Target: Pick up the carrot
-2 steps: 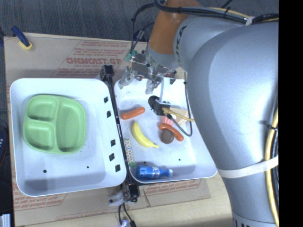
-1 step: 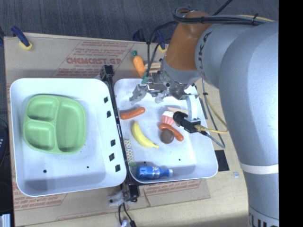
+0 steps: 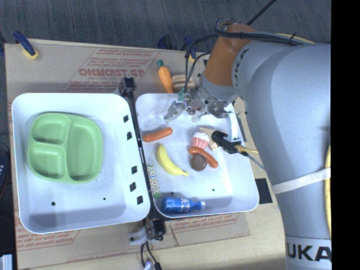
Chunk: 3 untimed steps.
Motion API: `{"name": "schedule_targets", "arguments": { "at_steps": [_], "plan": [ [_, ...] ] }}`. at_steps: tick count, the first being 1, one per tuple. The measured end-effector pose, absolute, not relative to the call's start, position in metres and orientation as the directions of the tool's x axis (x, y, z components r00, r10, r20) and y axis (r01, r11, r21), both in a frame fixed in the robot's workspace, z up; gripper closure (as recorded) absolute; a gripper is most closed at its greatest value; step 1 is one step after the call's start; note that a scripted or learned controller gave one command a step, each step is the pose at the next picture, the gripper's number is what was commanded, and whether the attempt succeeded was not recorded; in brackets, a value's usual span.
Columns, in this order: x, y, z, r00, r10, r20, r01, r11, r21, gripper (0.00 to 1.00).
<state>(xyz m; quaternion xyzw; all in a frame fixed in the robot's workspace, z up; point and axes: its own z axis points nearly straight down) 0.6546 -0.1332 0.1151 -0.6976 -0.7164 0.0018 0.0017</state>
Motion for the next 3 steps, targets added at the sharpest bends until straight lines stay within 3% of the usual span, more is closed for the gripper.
{"name": "schedule_targets", "arguments": {
  "at_steps": [1, 2, 3],
  "plan": [
    [0.657, -0.079, 0.192, 0.263, 0.965, -0.001, 0.965, -0.263, -0.003, 0.0],
    [0.656, -0.161, 0.159, 0.768, 0.641, -0.002, 0.641, -0.768, -0.004, 0.0],
    [0.656, -0.159, 0.17, 0.761, 0.648, -0.004, 0.648, -0.761, -0.009, 1.0]
  ]
}}
